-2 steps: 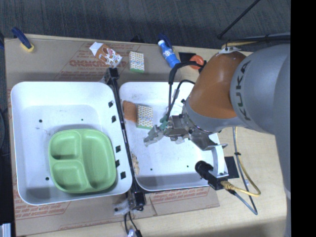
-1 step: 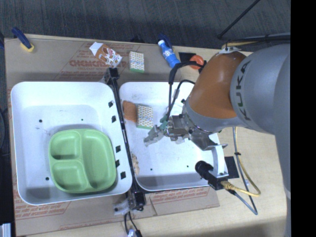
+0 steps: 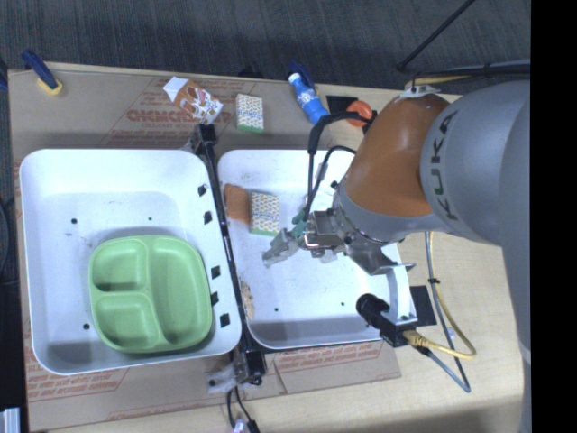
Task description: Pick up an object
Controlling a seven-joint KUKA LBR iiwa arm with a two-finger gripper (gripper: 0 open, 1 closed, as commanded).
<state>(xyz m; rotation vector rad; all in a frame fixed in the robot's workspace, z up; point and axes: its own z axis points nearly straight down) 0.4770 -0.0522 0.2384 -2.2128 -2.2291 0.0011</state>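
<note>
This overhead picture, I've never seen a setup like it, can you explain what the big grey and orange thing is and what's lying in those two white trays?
It is a robot arm, seen from a fixed camera above the bench looking down at a slant. The arm reaches in from the right. Its tool hangs over the right bin, near a small patterned block beside a brown piece. I cannot tell whether the tool holds anything. The left bin holds a green divided plate. Behind the bins lie a wrapped snack, another patterned block and a blue clamp.

Glossy white plastic bins (image 3: 54,179), matt green plastic tray (image 3: 149,294)
</note>
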